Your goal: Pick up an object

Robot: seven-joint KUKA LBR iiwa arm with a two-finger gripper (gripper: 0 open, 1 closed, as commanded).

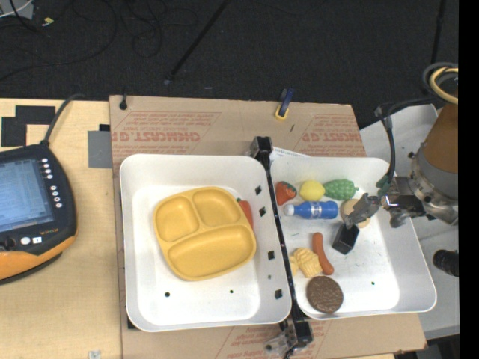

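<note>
1. The arm comes in from the right edge of the frame, over the right bin.
2. The gripper sits at the middle of that bin, its dark tips low over the floor, just right of the bottle.
3. Whether the gripper is open, closed or gripping anything cannot be told.
4. Along the bin's upper part lie a red piece, a lemon and a green piece.
5. Lower down lie a sausage, a pale yellow piece and a brown disc.
6. The left bin holds a yellow tray with three sections.
7. A tablet lies at the left edge.
</note>
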